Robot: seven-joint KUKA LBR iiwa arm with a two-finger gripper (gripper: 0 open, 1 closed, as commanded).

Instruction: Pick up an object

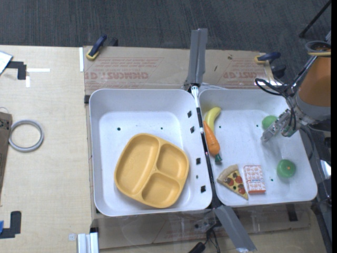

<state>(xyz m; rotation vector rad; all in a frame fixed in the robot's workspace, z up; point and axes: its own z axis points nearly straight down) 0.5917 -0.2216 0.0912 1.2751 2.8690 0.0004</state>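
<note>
- I am reading red mirrored lettering on the cardboard sheet (pixel 158 70) behind the bins; it is upside down and I cannot make out a full word.
- I am seeing a small pink carton (pixel 254 179) lying near the front edge of the right bin (pixel 247 117), its print too small to read.
- The gripper (pixel 274 132) is hanging low over the right bin near its right edge, and I cannot tell how it is set.
- A pale green round object (pixel 269 122) is sitting just beside the gripper, toward the bin's back right corner, partly hidden by it.
- A darker green ball-like object (pixel 286 168) is resting near the right edge, toward the front.
- A toy pizza slice (pixel 234 181) is lying at the front edge, touching the pink carton's left side.
- A toy banana (pixel 211 117) and a toy carrot (pixel 211 140) are lying along the bin's left edge, overlapping.
- A yellow three-compartment plate (pixel 152 169) is sitting in the left bin (pixel 105 141), toward its front.
- A roll of tape (pixel 25 135) is lying on the bench at the left.
</note>
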